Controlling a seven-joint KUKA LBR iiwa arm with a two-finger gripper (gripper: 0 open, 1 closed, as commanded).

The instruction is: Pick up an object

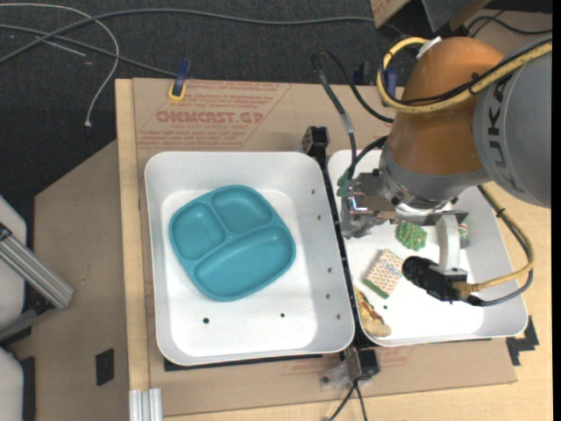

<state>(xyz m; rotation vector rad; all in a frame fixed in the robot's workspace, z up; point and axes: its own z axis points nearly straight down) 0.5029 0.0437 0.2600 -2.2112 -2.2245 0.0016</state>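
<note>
The right bin (pixel 491 318) holds several small objects. A packet with a dotted pattern (pixel 383 273) lies near its middle, and a green piece (pixel 409 233) sits just behind it, partly under the arm. A brownish item (pixel 372 316) lies in the front left corner. My gripper (pixel 358 214) hangs low over the bin's left side, close to the wall between the bins, behind and left of the packet. The grey and orange wrist (pixel 438 121) above it hides much of the bin's back half.
The left bin (pixel 175 323) holds a blue divided plate (pixel 232 239). A black plug on a yellow cable (pixel 431 279) hangs from the arm just right of the packet. Cables trail along the divider behind the bins.
</note>
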